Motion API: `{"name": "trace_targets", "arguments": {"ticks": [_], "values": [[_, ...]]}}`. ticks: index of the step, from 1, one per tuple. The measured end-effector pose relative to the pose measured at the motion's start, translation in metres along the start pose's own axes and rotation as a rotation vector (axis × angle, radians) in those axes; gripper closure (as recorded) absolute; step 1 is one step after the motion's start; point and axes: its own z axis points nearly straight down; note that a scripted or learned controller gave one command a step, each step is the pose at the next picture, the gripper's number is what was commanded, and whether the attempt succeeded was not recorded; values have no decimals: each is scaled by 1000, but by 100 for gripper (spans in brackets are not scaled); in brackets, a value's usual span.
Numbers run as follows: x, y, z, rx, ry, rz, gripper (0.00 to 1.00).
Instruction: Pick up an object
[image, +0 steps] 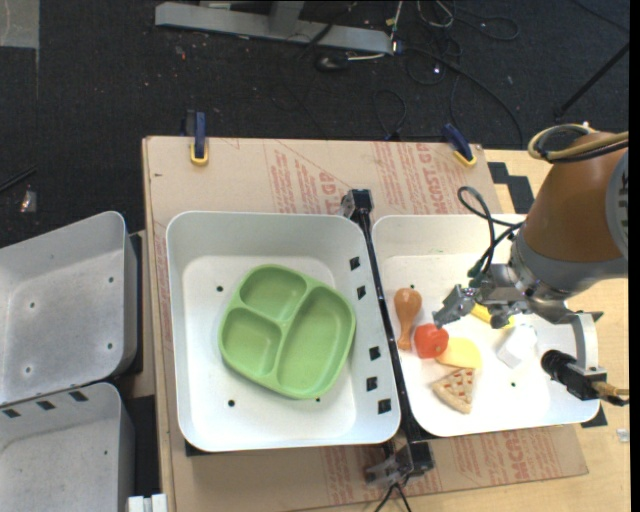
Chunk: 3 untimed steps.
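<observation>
Nearest the camera in the right white bin lies a tan pizza-slice toy, and just behind it a yellow cheese wedge touches a red tomato beside a brown drumstick. Above them hangs the grey gripper, its fingers spread open around nothing. Across the divider, a green sectioned plastic plate sits in the left white bin.

Two white bins on cardboard board, yellow clamps, floor cables
</observation>
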Motion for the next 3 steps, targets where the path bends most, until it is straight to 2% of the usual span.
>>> {"name": "trace_targets", "arguments": {"ticks": [1, 2, 3], "values": [[0, 3, -6, -13, -2, -2, 0], [7, 7, 40, -9, -1, -2, 0], [6, -4, 96, -8, -1, 1, 0]]}}
